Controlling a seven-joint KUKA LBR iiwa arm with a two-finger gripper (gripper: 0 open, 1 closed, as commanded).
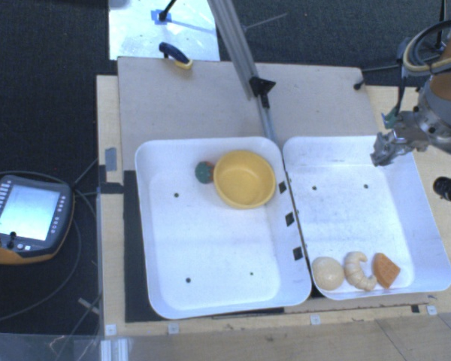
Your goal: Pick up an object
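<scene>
Near-edge objects: three small things lay in a row at the 6 o'clock end of the right bin [417, 194] — a cream rounded piece [328, 273], a pale knobbly curved piece [358, 270] just beside it, and an orange wedge [385, 270] at the 3 o'clock end of the row.
Left bin [165, 277]: a yellow bowl [244, 179] sat upright toward its 12 o'clock rim, with a small dark green object [204, 172] touching the bowl at its 9 o'clock side.
Hard to make out: what the three small pieces were could not be told; the green object was too blurred to identify.
Gripper [382, 153]: it hung over the right bin's 1 o'clock corner, well apart from the row of pieces; nothing showed between its fingers, and whether they stood apart or together could not be told.
Arm [443, 111]: grey, cut off by the frame at 3 o'clock.
Bench [180, 104]: a bare board lay beyond the bins, with a blue and yellow clamp [175, 54] at its 11 o'clock corner.
Pendant [24, 218]: a handheld control unit with a lit screen lay off the bench at 9 o'clock; its writing was unreadable.
</scene>
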